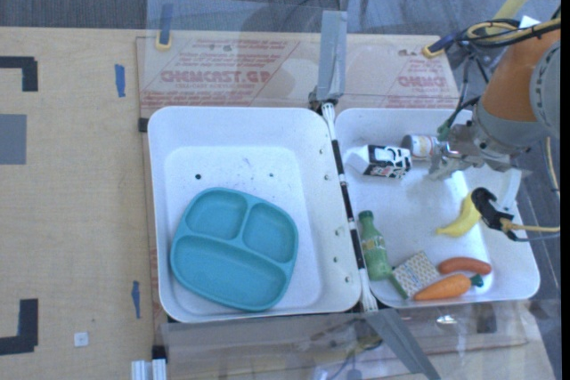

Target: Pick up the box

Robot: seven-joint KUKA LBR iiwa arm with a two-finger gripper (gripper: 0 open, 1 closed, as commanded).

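Note:
A small tan box point(415, 271) with a checked pattern lies flat near the front of the right bin point(525, 276), between a green bottle and a carrot. A black-and-white carton point(386, 161) lies on its side at the back of the same bin. My gripper point(443, 163) hangs low over the back of the right bin, just right of the carton and beside a small jar point(419, 143). It is well behind the tan box and nothing shows in its grasp.
In the right bin lie a banana point(463, 216), a green bottle point(374, 245), a carrot point(443, 287) and a red sausage-like piece point(465, 265). A teal divided plate point(235, 247) sits in the left bin point(169, 147). Cables point(499, 222) trail from the arm at the right.

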